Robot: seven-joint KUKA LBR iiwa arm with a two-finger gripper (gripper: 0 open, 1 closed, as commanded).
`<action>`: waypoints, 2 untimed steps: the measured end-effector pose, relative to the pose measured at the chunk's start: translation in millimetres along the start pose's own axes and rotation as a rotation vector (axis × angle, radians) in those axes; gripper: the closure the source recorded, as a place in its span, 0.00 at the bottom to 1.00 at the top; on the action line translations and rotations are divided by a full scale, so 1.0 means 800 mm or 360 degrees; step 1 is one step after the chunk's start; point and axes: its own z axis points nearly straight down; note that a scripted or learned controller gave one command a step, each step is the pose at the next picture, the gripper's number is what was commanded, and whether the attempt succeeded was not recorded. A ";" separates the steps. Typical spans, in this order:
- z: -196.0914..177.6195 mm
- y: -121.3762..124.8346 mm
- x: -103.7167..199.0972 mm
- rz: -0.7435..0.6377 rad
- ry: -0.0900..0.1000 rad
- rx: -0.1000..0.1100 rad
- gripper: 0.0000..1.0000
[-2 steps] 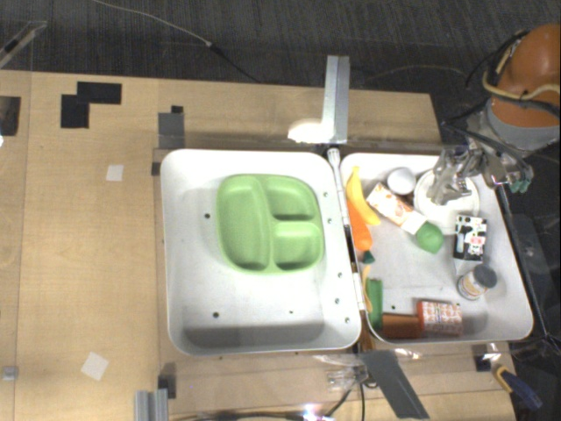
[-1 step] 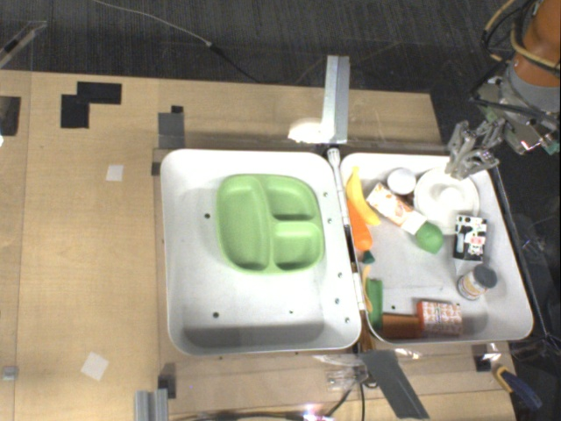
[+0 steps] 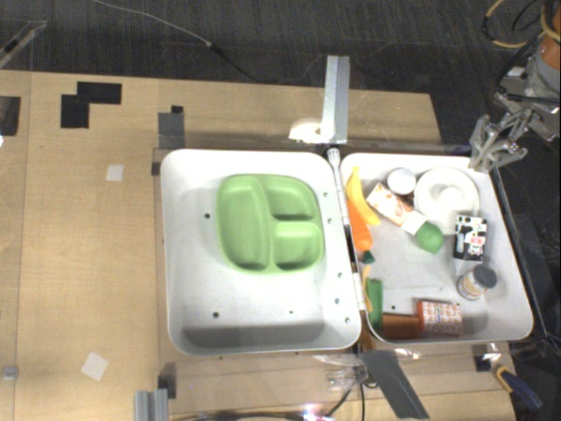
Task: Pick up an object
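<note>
We see no chosen object yet: the candidates, among them a round white bowl [image 3: 447, 191], a yellow banana [image 3: 358, 198] and a small green block [image 3: 429, 237], lie crowded in the right-hand white bin [image 3: 517, 270], so a grasp will probably need care. The green divided tray [image 3: 268, 222] sits in the left bin [image 3: 188, 261]. The gripper [image 3: 496, 144] hovers just outside the right bin's far corner; whether its jaws are spread, we cannot tell.
</note>
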 end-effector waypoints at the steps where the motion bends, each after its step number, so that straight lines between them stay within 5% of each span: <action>1: 0.001 0.055 0.063 -0.0305 0.0005 -0.0007 1.00; 2: 0.134 0.074 0.082 -0.0913 0.0007 -0.0019 1.00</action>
